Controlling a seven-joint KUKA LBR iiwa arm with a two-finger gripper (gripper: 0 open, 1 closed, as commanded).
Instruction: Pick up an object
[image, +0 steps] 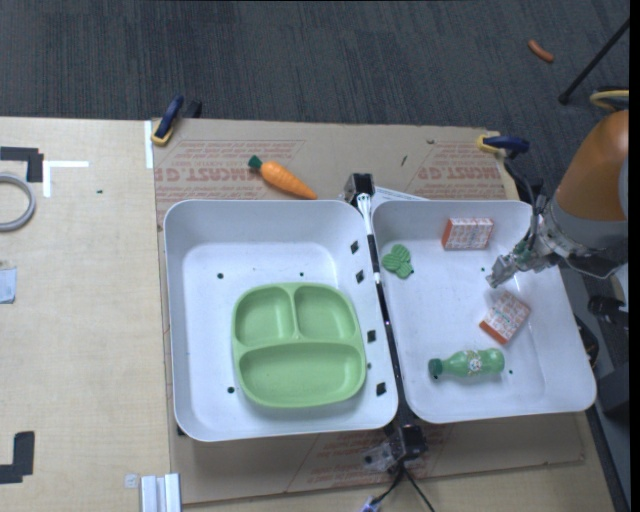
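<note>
Nearest the camera, in the right bin (560, 395), a green plastic bottle (468, 365) is seen lying on its side, smooth and rounded, with its cap end toward the left. In the left bin (190, 320) a pale green tray (298, 345) with three moulded compartments and rounded corners is laid flat. Just beyond the bottle, a small flat carton (504, 318) printed in orange and white is seen tilted on the smooth white floor. The gripper (510, 268) is lowered just above and beside this carton's far edge; its thin metal fingers appear slightly parted with nothing between them, though the blur there makes this uncertain. A leafy green toy (398, 261) is placed near the divider, well apart from the fingers. Farther back, a second boxy carton (467, 233) is set near the bin's rear wall. Beyond both bins, an orange carrot (282, 177) with a green top is left on the brown cardboard (220, 165), which is held by blue clamps (168, 119).
</note>
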